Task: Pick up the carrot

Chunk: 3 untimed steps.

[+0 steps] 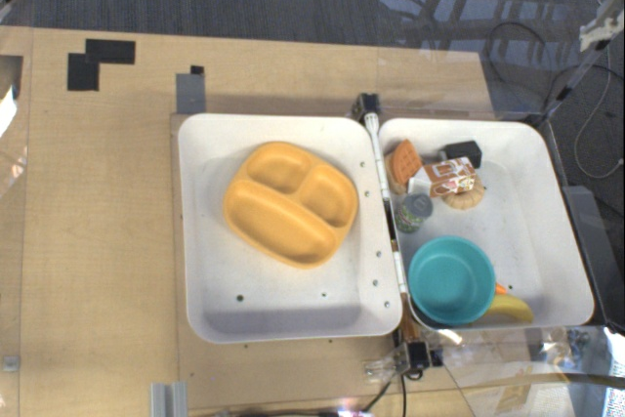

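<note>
Carrot (501,289): an orange sliver at the bowl's (449,280) four o'clock, touching the banana (515,310). I cannot tell the gripper's state.

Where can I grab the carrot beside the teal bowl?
The carrot shows just an orange tip, wedged between the teal bowl and the banana. Likely grip that exposed end, coming from the view's right. The bowl covers the rest, so nudging it aside first may help.
</note>
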### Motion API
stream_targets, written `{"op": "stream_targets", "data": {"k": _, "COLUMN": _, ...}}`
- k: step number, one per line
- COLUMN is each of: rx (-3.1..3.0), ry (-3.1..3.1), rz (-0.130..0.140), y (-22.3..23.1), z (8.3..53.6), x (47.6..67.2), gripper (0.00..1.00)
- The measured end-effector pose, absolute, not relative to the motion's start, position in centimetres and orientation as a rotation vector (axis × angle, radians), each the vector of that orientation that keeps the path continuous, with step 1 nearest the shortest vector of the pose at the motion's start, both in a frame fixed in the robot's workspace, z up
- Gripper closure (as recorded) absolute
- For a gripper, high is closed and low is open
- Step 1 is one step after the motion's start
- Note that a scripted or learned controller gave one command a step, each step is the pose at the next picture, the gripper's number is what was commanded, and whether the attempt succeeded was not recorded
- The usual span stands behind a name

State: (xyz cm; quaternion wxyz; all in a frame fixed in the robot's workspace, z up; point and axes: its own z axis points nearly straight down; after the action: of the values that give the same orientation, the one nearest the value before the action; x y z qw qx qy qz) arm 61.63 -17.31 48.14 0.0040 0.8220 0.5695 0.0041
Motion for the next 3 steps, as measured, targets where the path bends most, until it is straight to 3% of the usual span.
{"op": "stream_targets", "data": {"k": 1, "rx": 2.494, "ry": 1.923, "rz": -0.008, "y": -18.4, "z": 31.4, "x": 57.4, "gripper": 0.00}}
{"op": "stream_targets", "data": {"k": 2, "rx": 2.402, "ry": 2.001, "rz": 0.015, "y": -18.4, "z": 43.1, "x": 54.8, "gripper": 0.00}}
{"op": "stream_targets", "data": {"k": 3, "rx": 2.387, "ry": 2.034, "rz": 0.010, "y": -14.0, "z": 42.6, "x": 59.8, "gripper": 0.00}}
